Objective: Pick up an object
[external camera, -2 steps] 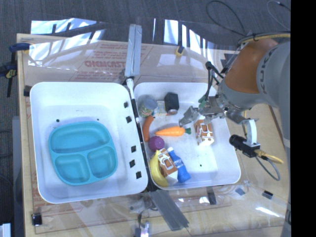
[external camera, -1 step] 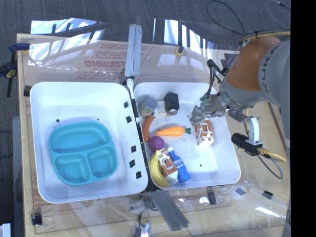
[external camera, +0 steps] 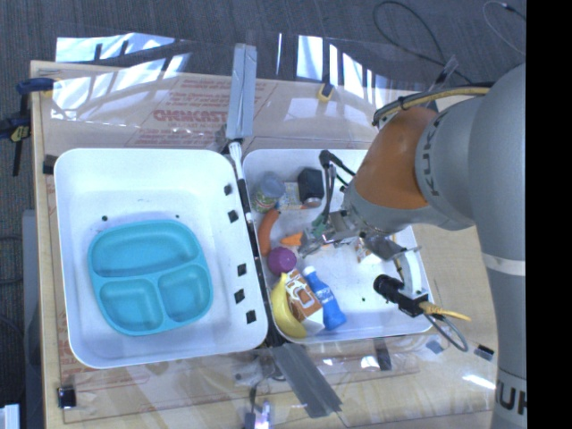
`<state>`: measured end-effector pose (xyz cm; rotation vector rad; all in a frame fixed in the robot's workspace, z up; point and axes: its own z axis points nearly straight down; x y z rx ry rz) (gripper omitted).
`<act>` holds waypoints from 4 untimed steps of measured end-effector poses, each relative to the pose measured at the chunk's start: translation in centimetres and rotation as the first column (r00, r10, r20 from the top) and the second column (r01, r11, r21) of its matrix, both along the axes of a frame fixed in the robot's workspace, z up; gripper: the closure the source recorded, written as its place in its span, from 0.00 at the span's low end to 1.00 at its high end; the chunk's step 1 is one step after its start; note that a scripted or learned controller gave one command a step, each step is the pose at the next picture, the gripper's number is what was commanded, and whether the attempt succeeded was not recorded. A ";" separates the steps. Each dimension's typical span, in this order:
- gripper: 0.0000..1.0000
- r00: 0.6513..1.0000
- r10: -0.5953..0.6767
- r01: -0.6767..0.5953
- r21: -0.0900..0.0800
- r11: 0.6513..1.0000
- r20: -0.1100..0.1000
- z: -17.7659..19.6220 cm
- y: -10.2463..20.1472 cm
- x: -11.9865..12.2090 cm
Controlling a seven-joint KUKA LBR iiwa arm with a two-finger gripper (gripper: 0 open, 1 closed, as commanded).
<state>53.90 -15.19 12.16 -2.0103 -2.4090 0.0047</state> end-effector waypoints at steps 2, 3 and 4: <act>0.00 0.996 0.086 -0.086 0.000 0.996 0.003 -3.0 -2.6 -4.5; 1.00 0.996 0.091 -0.091 -0.001 0.996 0.004 -2.0 -2.7 -4.4; 1.00 0.995 0.104 -0.104 0.000 0.995 0.004 5.0 -2.2 -1.5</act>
